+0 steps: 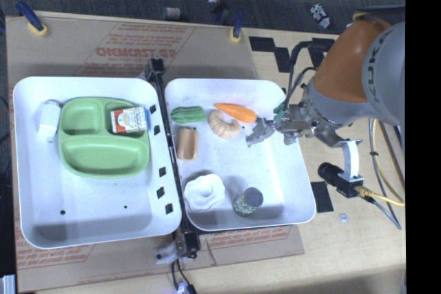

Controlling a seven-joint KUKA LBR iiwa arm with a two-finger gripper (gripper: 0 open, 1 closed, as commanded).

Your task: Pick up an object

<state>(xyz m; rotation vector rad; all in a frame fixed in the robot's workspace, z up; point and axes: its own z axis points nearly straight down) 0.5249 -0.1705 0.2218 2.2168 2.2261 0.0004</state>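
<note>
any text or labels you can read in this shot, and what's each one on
"CHEMCAST GP" (roughly; the red print is faint): on the cardboard sheet under the bins, above the left bin.
Smaller red lines around that print: too blurred to read.
Red print on the cardboard's lower edge: too blurred to read.
Carton in the green tray: it has a label, too small to read.
</note>
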